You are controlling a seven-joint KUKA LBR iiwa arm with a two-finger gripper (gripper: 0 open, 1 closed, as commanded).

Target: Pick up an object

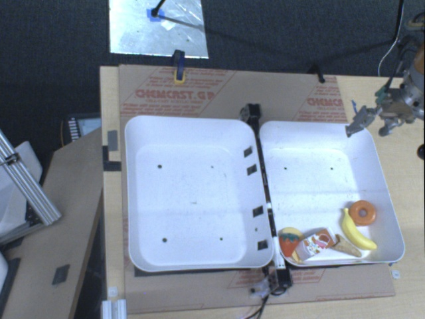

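Observation:
Several small objects lie in the near right corner of the right bin [312, 158]: a yellow banana [356, 232], an orange ring-shaped piece [362, 211], a red-orange round fruit [289, 240], a red and white packet [315, 242] and a brown cone-shaped piece [347, 247]. My gripper [369, 126] hangs over the bin's far right corner, well away from the objects. Its two fingers are spread open and hold nothing.
The left bin [192, 191] sits beside the right one, joined by a black divider with clips [259, 178]. Both rest on a cardboard sheet [199, 88]. A shiny metal plate [158, 18] lies beyond the bench, and an aluminium rail [26, 185] stands at left.

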